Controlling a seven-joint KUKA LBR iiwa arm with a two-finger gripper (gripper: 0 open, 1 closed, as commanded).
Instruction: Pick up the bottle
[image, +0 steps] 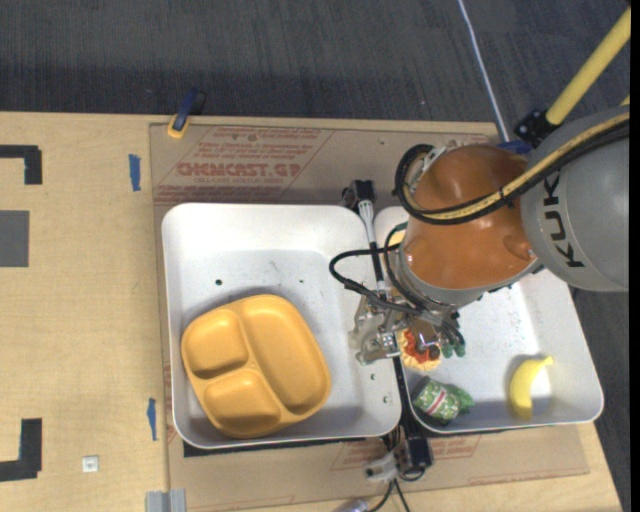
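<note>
The bottle (441, 399) lies on its side in the right bin (570, 330), at that bin's near left corner, close to the ridge between the two bins. It is green with a white and red label, crumpled-looking and small in the view, so its cap end is hard to pick out; its long axis seems to run roughly left to right, tilted a little, but which end is the neck cannot be told.

Just beyond the bottle, on the far side, the jaws (405, 343) hang over the ridge between the bins. They are a tangle of metal parts, cables and red and green bits, and whether they stand apart or together cannot be told. Nothing can be seen between them, and the bottle lies apart from them on the bin floor.

Above them the arm's orange band (465, 225) and grey housing cover much of the right bin's far half, hiding whatever is beneath. The arm is cut off at the right edge.

A yellow banana-like object (528, 385) rests near the right bin's near right corner, well apart from the bottle.

In the left bin (260, 250) a yellow divided tray (254, 362) sits toward the near left. Both bins rest on a cardboard sheet (240, 160) on the counter (70, 300).
</note>
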